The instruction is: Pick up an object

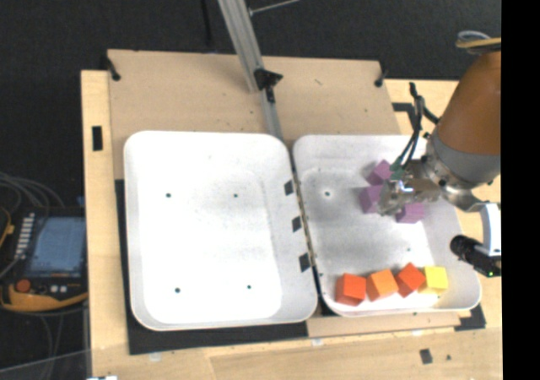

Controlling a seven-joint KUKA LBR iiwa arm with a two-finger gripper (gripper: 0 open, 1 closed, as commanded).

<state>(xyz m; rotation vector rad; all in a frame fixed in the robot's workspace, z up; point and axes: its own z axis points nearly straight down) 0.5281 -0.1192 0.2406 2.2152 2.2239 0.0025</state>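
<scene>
Purple blocks lie in the right bin [337, 159]: one at the upper side [380, 172], one below it [371, 198], and one partly hidden under the gripper [413, 213]. My gripper [395, 198] hangs low among these purple blocks, reaching in from the right. Along the bin's near wall sits a row of blocks: red-orange [350, 288], orange [382, 283], red [411, 278] and yellow [436, 278].
The left bin [211, 226] stands beside the right one, joined by small black clips [297, 224]. A slanted metal rail [240, 28] runs from the top down to the bins' junction. A blue-screened device [51, 252] sits off the bench at left.
</scene>
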